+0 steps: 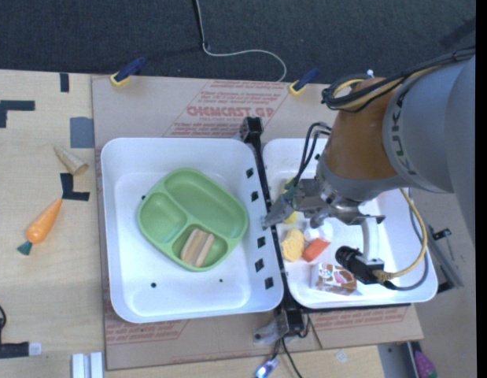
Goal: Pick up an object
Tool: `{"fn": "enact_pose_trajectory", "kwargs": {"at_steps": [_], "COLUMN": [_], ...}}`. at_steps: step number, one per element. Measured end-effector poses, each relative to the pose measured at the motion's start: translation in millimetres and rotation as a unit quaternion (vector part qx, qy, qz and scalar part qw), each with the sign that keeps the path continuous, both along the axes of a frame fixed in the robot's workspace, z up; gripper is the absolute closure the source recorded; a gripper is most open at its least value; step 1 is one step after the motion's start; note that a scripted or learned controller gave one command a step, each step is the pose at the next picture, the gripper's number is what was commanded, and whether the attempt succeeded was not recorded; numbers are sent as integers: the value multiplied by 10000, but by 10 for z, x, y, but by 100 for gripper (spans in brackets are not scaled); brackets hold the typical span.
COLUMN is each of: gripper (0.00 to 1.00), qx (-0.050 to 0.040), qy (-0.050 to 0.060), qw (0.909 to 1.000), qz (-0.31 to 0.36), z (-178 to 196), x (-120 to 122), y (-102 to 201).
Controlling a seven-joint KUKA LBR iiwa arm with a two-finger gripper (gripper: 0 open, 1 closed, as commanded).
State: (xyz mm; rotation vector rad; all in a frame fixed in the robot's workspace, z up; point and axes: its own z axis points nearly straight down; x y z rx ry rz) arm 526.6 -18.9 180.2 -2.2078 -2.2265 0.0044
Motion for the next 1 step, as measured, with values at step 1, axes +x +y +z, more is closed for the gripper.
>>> {"fn": "enact_pose_trajectory", "kwargs": {"at_steps": [1], "gripper": [0], "qx": [1], "qy": [-36], "qw": [10000], "qz": [-8], "z": [691], "x": [-445], "y": [455]}}
